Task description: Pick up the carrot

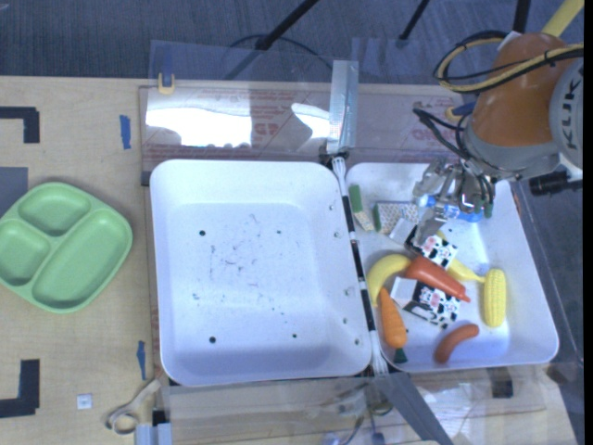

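Note:
The carrot (pixel 392 315) is orange with a green stem end and lies along the left wall of the right bin (pixel 530 276), pointing toward the front. My gripper (pixel 432 219) hangs over the back half of that bin, up and to the right of the carrot and well apart from it. Below the gripper sit a black-and-white spotted box (pixel 439 248) and a red-orange pepper-like piece (pixel 435 274).
Also in the right bin are a yellow banana (pixel 387 267), a corn cob (pixel 495 297), a brown sausage (pixel 456 341) and a cow-patterned carton (pixel 428 304). The left bin (pixel 185 193) adjoins it. A green divided plate (pixel 61 246) rests on the bench at far left.

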Robot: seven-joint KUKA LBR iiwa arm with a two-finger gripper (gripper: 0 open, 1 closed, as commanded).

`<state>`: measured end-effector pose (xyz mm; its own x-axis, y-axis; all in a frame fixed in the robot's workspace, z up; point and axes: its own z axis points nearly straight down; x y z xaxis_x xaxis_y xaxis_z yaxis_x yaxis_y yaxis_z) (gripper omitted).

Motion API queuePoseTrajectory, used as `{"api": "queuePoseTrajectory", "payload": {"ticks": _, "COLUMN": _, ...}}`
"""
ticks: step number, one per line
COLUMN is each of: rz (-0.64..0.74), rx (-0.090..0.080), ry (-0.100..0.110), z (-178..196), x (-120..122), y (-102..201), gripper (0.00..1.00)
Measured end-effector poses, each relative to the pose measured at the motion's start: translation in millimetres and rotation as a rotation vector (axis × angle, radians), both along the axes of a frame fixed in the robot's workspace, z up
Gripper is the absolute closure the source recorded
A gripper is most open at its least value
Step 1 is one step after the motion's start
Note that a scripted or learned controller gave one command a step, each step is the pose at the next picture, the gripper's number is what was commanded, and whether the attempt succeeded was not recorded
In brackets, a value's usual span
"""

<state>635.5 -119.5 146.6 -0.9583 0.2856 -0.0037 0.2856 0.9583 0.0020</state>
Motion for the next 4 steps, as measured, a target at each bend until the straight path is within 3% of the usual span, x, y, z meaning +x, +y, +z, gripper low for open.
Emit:
{"api": "queuePoseTrajectory", "payload": {"ticks": 1, "rz": 0.210, "rx": -0.002, "ry": -0.004, "z": 60.9, "x": -24.6, "y": -34.5, "gripper": 0.00}}
{"api": "queuePoseTrajectory", "payload": {"ticks": 2, "rz": 0.351, "rx": -0.003, "ry": -0.006, "z": -15.7, "x": -38.0, "y": -24.3, "gripper": 0.00}}
{"api": "queuePoseTrajectory", "payload": {"ticks": 3, "rz": 0.438, "rx": -0.001, "ry": -0.001, "z": 30.4, "x": -68.0, "y": -8.3, "gripper": 0.00}}
{"api": "queuePoseTrajectory", "payload": {"ticks": 4, "rz": 0.585, "rx": -0.003, "ry": -0.006, "z": 52.4, "x": 10.4, "y": -38.7, "gripper": 0.00}}
